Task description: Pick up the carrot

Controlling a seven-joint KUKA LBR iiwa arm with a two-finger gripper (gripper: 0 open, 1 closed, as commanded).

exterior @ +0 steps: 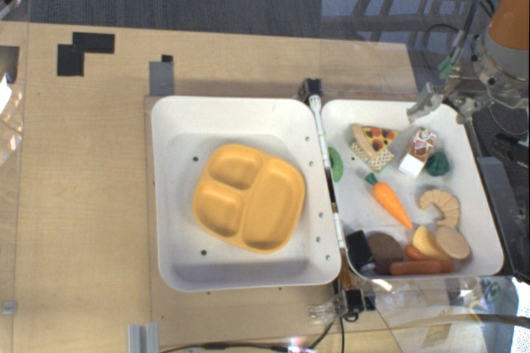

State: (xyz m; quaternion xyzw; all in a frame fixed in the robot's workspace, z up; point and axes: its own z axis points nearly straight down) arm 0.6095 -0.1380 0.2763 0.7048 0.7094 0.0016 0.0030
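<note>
In the right bin [489,248], a sausage [416,267] and bread [440,207] are seen nearest; the carrot [389,202] is laid in the middle, then pizza [373,141]. A yellow tray [248,198] is held in the left bin [170,202]. Whether the jaws of the gripper [437,94] are spread cannot be told.

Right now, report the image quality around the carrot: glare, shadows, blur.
Camera view: even, soft light, faint shadows; the carrot is reasonably sharp against the right bin; bright glare streaks on clear plastic at the bottom right edge and left edge; the gripper reads blurry and low-contrast, so its finger detail is lost; yellow tray evenly lit, no hotspots.
</note>
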